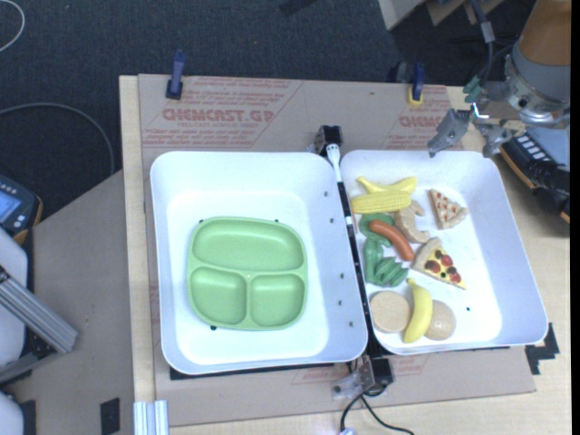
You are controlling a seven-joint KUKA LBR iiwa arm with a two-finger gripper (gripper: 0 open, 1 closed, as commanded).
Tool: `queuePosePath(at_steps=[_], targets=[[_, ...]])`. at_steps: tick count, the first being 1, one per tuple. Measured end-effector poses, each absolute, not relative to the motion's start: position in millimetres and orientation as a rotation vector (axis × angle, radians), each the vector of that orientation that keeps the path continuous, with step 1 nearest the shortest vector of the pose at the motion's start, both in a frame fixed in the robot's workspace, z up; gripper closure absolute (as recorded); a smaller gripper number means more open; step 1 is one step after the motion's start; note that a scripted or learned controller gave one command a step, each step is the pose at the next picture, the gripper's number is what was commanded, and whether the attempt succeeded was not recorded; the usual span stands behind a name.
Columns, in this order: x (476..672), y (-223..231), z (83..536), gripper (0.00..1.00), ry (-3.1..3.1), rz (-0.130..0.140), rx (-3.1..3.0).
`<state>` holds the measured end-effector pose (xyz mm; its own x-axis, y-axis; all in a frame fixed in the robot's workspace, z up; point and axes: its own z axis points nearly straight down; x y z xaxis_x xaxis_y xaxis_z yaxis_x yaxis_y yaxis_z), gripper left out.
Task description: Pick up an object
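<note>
Open grey two-finger hand (464, 132) hovers at the right white bin's (507, 243) twelve o'clock rim, holding nothing; cardboard-covered surface (272, 107) beneath.

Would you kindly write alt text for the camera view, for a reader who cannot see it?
The gripper hangs above the far edge of the right bin, which holds toy food: corn, pizza slices, a banana. The left bin holds a green divided plate.
</note>
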<state>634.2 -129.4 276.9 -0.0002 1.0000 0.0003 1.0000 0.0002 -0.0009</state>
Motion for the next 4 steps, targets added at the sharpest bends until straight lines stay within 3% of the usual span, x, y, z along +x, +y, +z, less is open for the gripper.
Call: queuePosePath(at_steps=[1,2,3,4], targets=[[574.5,-51,273,0.0,-2.225,0.002,-2.208],[583.5,6,340,0.0,-2.234,-0.011,-2.217],[583.1,2,347,1.0,-2.226,-0.004,-2.221],[532.8,23,305,1.0,-2.219,0.008,-2.214]])
